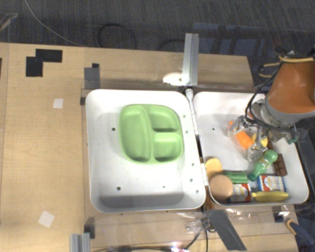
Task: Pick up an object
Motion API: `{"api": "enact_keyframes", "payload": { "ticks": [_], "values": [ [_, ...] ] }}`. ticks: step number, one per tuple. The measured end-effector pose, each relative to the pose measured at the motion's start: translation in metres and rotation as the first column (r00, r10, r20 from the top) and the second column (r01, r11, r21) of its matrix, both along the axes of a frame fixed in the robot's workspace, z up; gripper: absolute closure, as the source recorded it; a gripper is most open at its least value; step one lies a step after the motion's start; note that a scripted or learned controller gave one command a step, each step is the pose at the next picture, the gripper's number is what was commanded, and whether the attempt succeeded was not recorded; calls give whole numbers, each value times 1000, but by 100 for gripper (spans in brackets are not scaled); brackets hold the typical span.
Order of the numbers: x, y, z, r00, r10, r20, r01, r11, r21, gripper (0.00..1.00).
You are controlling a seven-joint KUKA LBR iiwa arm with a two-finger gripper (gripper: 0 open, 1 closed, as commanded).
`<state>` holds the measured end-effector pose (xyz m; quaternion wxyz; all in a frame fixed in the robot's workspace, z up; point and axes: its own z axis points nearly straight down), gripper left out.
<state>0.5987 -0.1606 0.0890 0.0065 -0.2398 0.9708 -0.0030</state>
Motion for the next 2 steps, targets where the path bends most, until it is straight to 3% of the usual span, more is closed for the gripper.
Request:
{"api": "enact_keyframes", "payload": {
  "ticks": [1,2],
  "values": [
    [5,3,16,1000,5,14,-5,1000,0,100],
    [5,3,15,1000,6,13,-6,1000,0,0]
  ]
}}
